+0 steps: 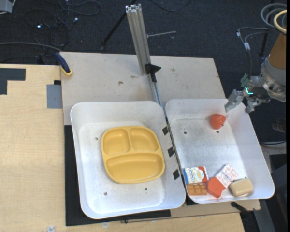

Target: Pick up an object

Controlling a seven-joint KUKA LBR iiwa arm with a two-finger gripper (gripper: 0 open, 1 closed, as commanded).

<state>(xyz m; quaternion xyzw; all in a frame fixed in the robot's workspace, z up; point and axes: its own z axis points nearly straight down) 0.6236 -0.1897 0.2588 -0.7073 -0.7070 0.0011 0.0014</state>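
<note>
Gripper (242, 100) was seen above the right bin's (261, 151) upper right rim, with its fingers spread apart and nothing between them. A small red object (218, 121) lay just beside it in that bin. A yellow divided plate (132, 153) sat in the left bin (84, 144).

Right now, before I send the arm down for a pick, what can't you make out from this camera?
- Gripper: small and blurred at the right bin's far rim; finger state unreadable.
- Arm: cut off by the right frame edge.
- Carton, orange block, packet and tan piece: crowded in the near corner; too small to tell whether they touch or overlap.
- Red ball: blurred; exact shape unclear.
</note>
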